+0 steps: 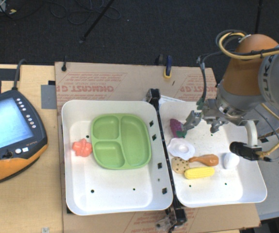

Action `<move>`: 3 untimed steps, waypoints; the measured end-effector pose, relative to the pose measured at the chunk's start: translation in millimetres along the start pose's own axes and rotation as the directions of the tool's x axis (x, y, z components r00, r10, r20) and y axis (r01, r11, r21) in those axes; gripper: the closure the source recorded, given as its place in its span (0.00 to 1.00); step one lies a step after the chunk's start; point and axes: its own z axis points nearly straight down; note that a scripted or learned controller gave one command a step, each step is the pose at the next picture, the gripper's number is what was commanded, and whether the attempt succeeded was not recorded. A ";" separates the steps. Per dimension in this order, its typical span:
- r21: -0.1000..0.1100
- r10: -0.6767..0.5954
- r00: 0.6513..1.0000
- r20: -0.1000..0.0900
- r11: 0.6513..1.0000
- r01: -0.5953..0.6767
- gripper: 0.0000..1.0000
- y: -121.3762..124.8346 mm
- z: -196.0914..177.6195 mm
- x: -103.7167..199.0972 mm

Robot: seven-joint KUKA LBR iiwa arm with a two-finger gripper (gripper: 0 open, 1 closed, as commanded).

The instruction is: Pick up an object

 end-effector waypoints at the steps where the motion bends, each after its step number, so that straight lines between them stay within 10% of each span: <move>1: -0.014 -0.002 1.000 0.001 1.000 0.002 0.00 2.5 -8.1 -0.2; 3: -0.009 -0.002 1.000 0.001 1.000 0.002 0.00 5.9 117.9 -5.5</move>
